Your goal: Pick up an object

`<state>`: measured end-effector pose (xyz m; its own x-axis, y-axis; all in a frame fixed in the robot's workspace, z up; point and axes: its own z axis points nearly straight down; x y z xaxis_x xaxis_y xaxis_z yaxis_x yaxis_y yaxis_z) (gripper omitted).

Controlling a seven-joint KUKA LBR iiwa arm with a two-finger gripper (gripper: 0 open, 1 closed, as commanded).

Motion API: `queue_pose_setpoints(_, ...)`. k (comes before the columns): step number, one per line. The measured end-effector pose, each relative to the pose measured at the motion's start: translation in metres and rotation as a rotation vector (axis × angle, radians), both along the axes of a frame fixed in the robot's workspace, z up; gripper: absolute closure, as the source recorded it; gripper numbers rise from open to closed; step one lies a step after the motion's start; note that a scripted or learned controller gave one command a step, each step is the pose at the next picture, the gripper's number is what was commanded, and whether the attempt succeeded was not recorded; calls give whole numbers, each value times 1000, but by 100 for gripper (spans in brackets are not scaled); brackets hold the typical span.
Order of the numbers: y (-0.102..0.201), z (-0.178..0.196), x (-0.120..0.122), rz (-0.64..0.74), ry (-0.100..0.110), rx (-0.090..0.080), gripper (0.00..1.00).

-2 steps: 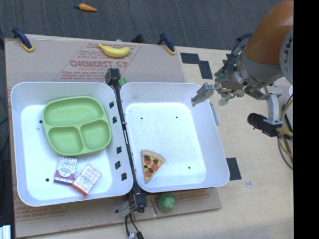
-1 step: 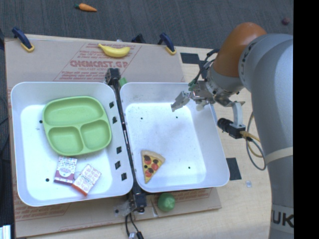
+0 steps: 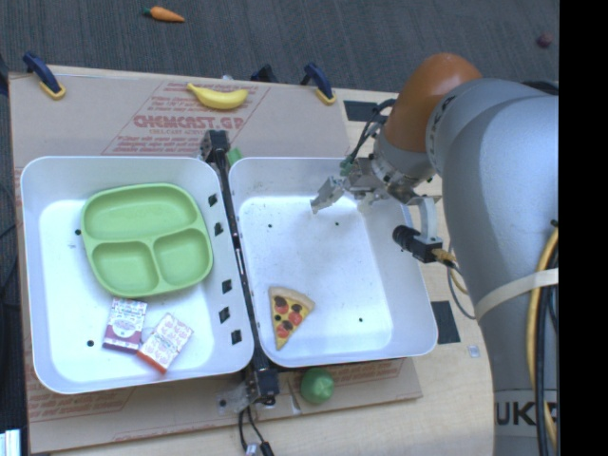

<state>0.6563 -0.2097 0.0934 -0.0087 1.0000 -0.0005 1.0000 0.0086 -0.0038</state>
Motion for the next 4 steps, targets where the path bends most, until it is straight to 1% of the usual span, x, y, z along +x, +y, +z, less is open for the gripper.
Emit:
queue_pose_setpoints(1, 0, 12, 1, 3, -2, 1, 100)
queue_pose_setpoints(2, 1, 12, 1, 4, -2, 1, 0)
queue_pose_setpoints(3, -1, 37, 1, -3, -5, 1, 0)
queue_pose_setpoints(4, 0, 6, 0, 0, 0, 2, 0)
